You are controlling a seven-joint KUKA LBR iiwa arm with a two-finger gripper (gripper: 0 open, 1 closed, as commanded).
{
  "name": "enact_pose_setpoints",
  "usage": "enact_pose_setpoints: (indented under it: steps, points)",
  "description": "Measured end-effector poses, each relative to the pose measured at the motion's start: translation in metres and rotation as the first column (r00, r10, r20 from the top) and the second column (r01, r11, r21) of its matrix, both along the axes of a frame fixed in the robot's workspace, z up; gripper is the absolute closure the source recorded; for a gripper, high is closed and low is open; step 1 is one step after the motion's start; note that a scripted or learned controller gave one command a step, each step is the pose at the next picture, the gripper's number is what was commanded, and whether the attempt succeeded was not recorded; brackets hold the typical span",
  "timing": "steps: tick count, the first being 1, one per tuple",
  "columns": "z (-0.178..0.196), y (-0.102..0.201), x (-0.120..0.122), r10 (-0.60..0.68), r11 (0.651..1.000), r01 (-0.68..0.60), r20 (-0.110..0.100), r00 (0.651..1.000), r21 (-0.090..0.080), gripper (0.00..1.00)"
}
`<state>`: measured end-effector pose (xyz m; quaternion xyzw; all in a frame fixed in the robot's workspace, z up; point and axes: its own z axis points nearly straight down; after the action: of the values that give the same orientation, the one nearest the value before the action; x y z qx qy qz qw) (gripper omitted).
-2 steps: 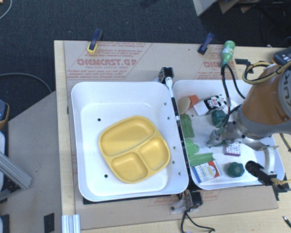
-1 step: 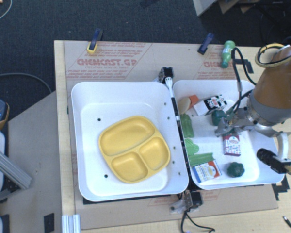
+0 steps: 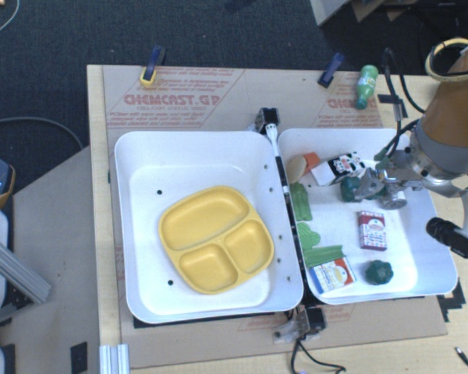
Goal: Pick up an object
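Gripper (image 3: 368, 184) work here comes down to committing to one target in the crowded right bin (image 3: 421, 283), and the camera view suggests the nearest candidate is the dark green object (image 3: 349, 188) lying just at the fingertips in the bin's upper half. Whether the jaws stand open or closed I cannot tell; the metal parts at the end of the arm blur together against the white floor. To do the step well, I would judge that the tool should be centred over a single piece, descend straight, and close only once that piece sits between the pads, because neighbours lie close: a black-and-white printed item (image 3: 345, 164) just above it, an orange piece (image 3: 310, 160) and a tan rounded piece (image 3: 296, 168) further toward the divider. Easier picks may be those that lie apart, such as the small red box (image 3: 373, 231) in the middle of the bin or the dark green lump (image 3: 379, 272) near its lower edge. Green strips (image 3: 303, 209) run along the divider side, with a colourful flat packet (image 3: 331, 273) below them; these look thin and may be awkward to pinch. The left bin (image 3: 140, 170) holds a yellow divided plate (image 3: 216, 238), broad and smooth, a poor grasp. A green bottle (image 3: 366, 86) stands on the board outside the bins.
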<state>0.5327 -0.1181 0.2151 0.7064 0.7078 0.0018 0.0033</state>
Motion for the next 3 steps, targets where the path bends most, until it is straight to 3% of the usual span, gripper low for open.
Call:
enact_pose_setpoints:
  steps: [1, 3]
  points:
    - [0.01, 0.0, 0.001, -0.001, 1.0, 0.001, -0.003, 1.0, 0.001, 1.0]
    - [-0.005, 0.099, 0.036, 0.004, 1.0, -0.004, -0.004, 1.0, 0.003, 1.0]
